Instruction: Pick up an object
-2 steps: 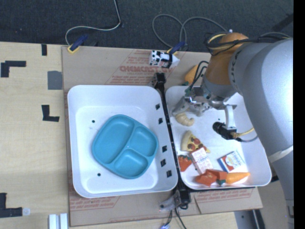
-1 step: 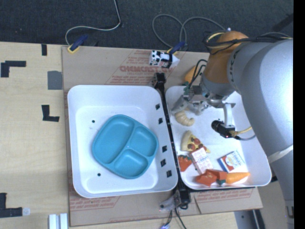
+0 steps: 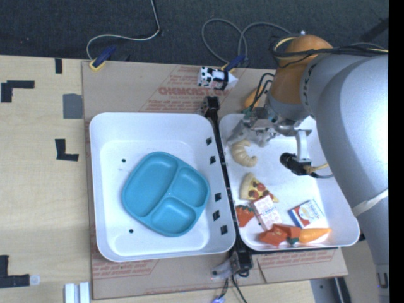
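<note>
Croissant (image 3: 243, 154) lies just below the tool (image 3: 254, 131), whose grip I cannot tell; cardboard above reads "CHEMCRAFT" (image 3: 178, 92).

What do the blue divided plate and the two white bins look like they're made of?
Blue divided plate: likely moulded plastic, judging by its uniform colour, rounded compartments and soft sheen. White bins: probably thin plastic too, smooth and matte with rounded rims, though the view leaves it open.

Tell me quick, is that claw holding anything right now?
Claw: low in the right bin, just above the croissant; whether it is gripping anything cannot be told.
</note>
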